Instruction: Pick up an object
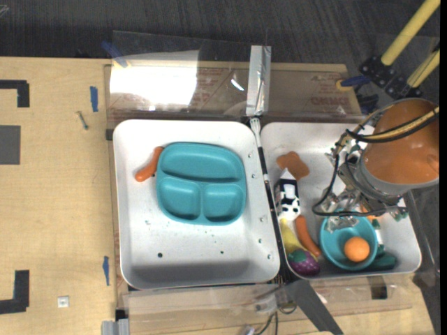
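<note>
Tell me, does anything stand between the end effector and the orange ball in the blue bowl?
Nothing visible does. The end effector is right above the bowl in the right bin, and the ball lies uncovered in it. The bowl's rim around the ball may still crowd a grasp.

Arm (401, 145) reaches in from right, wrist pointing down, orange band on top.

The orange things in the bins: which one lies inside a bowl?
The orange ball. It sits in the teal bowl in the right bin; the orange sausage-shaped piece lies beside the teal divided plate.
</note>
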Robot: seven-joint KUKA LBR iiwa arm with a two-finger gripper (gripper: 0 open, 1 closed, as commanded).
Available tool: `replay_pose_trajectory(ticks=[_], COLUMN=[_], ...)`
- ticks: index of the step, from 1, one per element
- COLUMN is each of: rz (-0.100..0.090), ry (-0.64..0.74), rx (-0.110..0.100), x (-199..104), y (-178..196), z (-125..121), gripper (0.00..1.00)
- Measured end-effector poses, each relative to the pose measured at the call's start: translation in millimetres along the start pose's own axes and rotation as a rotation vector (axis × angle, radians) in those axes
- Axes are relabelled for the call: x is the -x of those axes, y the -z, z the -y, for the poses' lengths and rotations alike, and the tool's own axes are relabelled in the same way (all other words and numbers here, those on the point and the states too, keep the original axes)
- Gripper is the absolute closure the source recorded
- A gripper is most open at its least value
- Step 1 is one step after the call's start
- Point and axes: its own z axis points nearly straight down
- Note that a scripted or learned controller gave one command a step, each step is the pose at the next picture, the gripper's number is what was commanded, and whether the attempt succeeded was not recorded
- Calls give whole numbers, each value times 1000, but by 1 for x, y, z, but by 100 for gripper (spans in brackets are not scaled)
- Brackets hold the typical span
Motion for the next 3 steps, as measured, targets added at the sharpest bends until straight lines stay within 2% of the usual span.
replay_pose_trajectory(ticks=[1,2,3], rz=[-19,-20,-19], ry=[146,174,425], rx=[25,27,28], x=[119,197,163], y=[77,117,148], z=[-41,-56,15], gripper=[100,100,100])
